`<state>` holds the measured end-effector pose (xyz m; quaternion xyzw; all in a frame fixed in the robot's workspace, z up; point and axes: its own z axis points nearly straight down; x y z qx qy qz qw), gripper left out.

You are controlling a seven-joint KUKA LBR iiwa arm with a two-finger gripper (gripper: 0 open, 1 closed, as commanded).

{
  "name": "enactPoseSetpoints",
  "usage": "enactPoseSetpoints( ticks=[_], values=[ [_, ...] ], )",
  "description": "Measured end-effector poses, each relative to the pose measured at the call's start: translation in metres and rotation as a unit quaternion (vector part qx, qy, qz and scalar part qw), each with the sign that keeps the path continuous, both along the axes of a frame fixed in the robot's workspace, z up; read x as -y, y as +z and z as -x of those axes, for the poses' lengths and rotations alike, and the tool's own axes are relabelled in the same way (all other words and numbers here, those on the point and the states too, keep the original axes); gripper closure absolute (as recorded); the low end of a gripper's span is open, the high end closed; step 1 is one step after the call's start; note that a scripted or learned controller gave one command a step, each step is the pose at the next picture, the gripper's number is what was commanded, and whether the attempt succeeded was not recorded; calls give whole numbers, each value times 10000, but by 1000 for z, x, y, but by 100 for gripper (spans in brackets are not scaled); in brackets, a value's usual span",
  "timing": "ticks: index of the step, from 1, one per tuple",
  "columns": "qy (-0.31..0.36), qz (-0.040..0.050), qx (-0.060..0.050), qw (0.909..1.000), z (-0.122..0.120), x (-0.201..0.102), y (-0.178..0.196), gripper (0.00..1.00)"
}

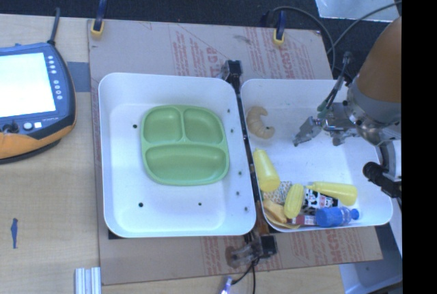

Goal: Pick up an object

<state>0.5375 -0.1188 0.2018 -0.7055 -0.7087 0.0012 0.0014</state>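
My gripper (319,137) hovers over the upper right part of the right bin (300,88), open, with nothing between its fingers. A tan croissant-shaped piece (260,122) lies to its left, near the bin's left wall. Along the bin's front lie a yellow oblong piece (265,170), a smaller yellow piece (293,200), a yellow bar (334,189), a black-and-white item (315,200) and a blue bottle (332,217). The gripper touches none of them.
The left bin (116,149) holds a green divided plate (184,144). A tablet-like pendant with an orange base (31,98) rests on the bench at far left. Clamps (97,25) pin the cardboard sheet at the back.
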Motion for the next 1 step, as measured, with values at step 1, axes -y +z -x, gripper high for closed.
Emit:
enactPoseSetpoints(
  ticks=[1],
  values=[
    [5, 2, -3, 10000, 62, -8, -52, 0]
  ],
)
